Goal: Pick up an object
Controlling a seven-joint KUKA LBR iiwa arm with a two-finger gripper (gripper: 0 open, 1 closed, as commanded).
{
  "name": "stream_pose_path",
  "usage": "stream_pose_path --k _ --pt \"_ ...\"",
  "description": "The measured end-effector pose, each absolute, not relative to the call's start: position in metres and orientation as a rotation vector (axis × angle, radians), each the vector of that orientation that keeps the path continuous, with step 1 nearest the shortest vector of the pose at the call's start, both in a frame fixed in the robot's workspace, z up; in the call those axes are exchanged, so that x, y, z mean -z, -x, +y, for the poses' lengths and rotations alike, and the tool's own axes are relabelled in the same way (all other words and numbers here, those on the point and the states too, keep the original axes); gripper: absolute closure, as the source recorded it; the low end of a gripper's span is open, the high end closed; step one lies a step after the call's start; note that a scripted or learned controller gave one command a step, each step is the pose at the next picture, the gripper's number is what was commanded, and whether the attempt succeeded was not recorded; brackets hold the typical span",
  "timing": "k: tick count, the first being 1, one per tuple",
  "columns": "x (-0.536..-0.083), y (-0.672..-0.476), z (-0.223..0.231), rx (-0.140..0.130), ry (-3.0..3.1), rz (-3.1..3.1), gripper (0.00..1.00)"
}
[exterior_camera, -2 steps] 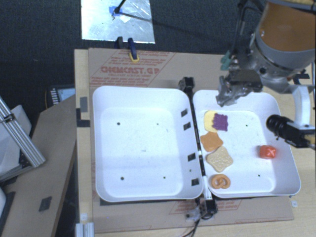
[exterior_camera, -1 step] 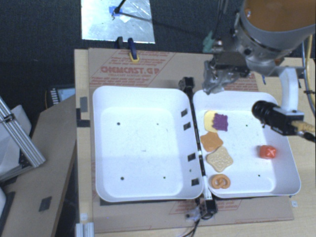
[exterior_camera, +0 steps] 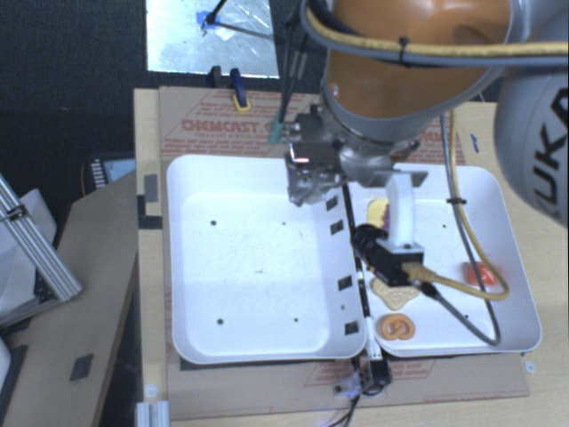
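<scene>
Orange wrist band [exterior_camera: 418, 34] looms over white bins [exterior_camera: 258, 265] on cardboard-topped bench [exterior_camera: 222, 123].

Dark floor, tan wooden bench [exterior_camera: 107, 238], shiny metal sheet [exterior_camera: 209, 25] behind it

A pretzel-shaped toy [exterior_camera: 396, 328], orange-brown with twisted loops, lies flat on the floor of the right bin [exterior_camera: 511, 238], close to that bin's near left corner and just beside the divide between the two bins. A little farther back along the same side sits a pale yellow object [exterior_camera: 379, 211], only partly visible because the white part of the arm's wrist covers its right side; its exact shape cannot be told. Over toward the right side of the same bin lies a small orange-red object [exterior_camera: 480, 274], partly crossed by a yellow cable. The three lie well apart from one another, none touching.
</scene>
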State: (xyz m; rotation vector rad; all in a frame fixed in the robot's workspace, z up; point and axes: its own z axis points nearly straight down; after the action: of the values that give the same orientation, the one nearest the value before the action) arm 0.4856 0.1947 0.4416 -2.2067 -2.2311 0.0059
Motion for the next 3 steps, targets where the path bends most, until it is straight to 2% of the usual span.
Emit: stream_pose_path --k 1,2,3 --pt "-0.451 -0.489 0.108 0.002 2.23 -2.217 1.0" --pt "-0.484 -0.487 0.14 0.007 2.216 -2.229 1.0" --pt "-0.538 -0.486 0.181 0.012 2.214 -2.232 1.0"
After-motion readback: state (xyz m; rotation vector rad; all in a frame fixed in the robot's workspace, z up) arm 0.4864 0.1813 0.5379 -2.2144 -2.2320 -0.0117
